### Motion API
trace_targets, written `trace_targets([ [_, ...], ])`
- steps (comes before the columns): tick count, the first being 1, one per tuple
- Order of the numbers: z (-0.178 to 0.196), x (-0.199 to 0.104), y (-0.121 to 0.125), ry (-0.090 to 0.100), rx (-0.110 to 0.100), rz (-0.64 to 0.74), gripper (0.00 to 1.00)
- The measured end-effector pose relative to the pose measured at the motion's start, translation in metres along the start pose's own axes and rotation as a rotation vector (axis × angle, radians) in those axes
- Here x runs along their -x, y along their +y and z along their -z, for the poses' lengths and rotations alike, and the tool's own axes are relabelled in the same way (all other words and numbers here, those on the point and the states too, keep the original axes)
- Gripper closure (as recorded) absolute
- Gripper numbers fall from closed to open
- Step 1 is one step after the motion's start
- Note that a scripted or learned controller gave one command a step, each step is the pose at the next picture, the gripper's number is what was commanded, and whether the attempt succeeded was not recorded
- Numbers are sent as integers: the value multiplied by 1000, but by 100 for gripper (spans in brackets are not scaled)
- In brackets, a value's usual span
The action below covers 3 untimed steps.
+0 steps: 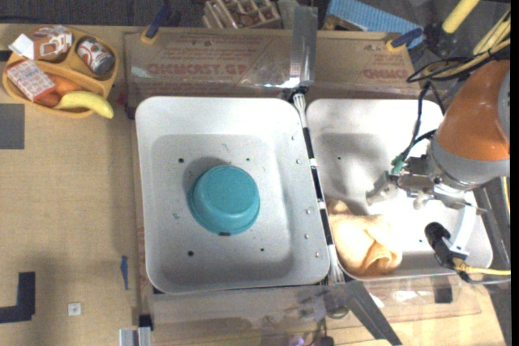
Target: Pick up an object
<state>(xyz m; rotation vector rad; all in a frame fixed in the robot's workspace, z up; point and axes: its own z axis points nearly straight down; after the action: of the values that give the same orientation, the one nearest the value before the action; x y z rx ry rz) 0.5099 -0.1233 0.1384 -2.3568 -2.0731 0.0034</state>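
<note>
Cloth (365,245), soft and orange, lies crumpled in the near corner of the right bin (345,130), and the gripper (388,192) hangs just above it; we cannot tell how its fingers stand. We judge that limp fabric may slip or bunch. The teal bowl (225,198) sits in the left bin (158,130). Farther, cardboard (211,65) shows faint red letters that we cannot read.

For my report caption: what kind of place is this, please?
Probably a robotics lab test bench: two white bins side by side, a teal bowl in the left one, and a grey and orange robot arm over the right one.
</note>
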Motion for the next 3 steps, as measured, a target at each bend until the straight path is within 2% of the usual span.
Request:
trace_targets([
  [1, -51, -7, 10, 1, 7, 210, 0],
  [2, -50, -2, -26, -2, 17, 308, 0],
  [3, -50, -27, 38, -4, 16, 298, 0],
])
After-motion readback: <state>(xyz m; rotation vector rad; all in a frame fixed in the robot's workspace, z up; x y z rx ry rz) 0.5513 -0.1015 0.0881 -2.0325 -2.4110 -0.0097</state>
